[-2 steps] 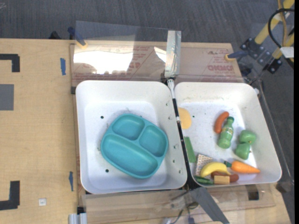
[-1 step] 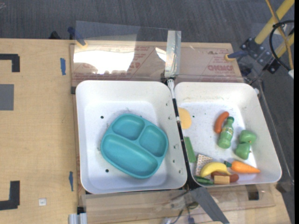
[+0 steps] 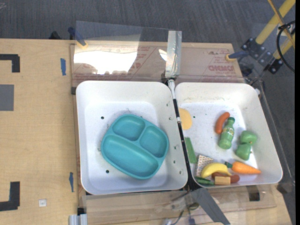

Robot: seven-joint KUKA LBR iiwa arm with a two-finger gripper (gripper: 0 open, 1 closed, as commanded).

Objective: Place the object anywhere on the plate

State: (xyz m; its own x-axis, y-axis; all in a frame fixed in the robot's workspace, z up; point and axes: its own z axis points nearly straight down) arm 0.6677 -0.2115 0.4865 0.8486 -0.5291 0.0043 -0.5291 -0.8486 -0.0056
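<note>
Nothing picked yet: teal plate (image 3: 135,146) bare in left bin (image 3: 89,102). Take upright green bottle (image 3: 227,134) at right bin (image 3: 267,125) centre, top-down (sausage (image 3: 221,122) crowds 11 o'clock). Fingers' state: cannot tell.

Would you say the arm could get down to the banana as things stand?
Probably yes, from above. The banana lies uncovered on top in the right bin, though it is crowded: a carrot sits just to its right and a cracker at its left, so the fingers have little room.
</note>
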